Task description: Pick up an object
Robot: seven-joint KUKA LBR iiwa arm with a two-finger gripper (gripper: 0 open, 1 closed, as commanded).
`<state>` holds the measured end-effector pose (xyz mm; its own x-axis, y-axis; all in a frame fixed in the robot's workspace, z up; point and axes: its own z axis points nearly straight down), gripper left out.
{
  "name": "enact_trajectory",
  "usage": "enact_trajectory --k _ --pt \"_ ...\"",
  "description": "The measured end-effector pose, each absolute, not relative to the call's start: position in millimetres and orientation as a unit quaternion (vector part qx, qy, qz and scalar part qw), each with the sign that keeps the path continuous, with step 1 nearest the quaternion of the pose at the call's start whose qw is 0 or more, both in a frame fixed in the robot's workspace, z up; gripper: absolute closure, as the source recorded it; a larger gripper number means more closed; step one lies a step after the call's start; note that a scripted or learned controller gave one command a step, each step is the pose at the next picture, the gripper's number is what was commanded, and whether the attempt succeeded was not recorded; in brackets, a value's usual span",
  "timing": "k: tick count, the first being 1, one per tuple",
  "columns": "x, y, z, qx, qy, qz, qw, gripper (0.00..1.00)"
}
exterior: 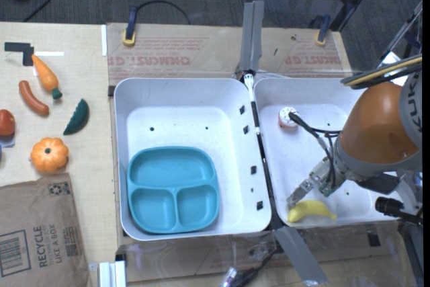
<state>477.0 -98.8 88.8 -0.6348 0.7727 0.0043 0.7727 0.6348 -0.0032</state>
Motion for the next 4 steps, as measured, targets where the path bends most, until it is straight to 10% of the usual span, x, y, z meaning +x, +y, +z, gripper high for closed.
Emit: enact_trajectory --k 1,2,3,4 --pt "477.0 -99 95 -0.429 -0.903 0.0007 0.004 1.0" --pt "477.0 -99 95 -0.429 -0.903 0.0008 0.004 0.0" --pt "534.1 -174 121 -0.349 -0.937 0.0003 0.001 0.0" --pt "476.8 -159 89 -0.457 -0.889 0.0002 0.002 0.0"
